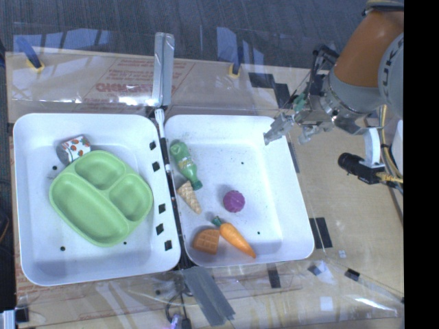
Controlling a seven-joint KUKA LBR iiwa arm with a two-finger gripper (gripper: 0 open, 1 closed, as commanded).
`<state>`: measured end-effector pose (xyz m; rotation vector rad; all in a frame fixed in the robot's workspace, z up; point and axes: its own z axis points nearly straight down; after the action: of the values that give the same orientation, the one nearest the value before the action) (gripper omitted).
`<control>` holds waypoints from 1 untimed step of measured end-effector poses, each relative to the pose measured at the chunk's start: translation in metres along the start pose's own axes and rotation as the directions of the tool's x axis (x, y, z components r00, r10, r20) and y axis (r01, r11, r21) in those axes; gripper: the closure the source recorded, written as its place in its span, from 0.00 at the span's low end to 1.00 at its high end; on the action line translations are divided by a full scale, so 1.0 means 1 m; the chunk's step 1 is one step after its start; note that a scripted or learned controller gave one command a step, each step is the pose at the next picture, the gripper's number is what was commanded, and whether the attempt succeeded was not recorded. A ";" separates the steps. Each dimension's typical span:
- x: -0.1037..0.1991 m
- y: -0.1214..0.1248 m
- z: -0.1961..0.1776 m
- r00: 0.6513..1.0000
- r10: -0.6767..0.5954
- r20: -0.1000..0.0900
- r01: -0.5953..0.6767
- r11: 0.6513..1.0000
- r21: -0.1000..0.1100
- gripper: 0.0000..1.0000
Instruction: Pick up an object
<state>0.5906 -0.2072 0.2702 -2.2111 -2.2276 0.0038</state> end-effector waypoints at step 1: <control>0.056 -0.029 0.130 0.985 -0.174 0.000 0.174 0.985 0.001 0.00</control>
<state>0.5602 -0.1511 0.1399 -2.0079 -2.4113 0.0043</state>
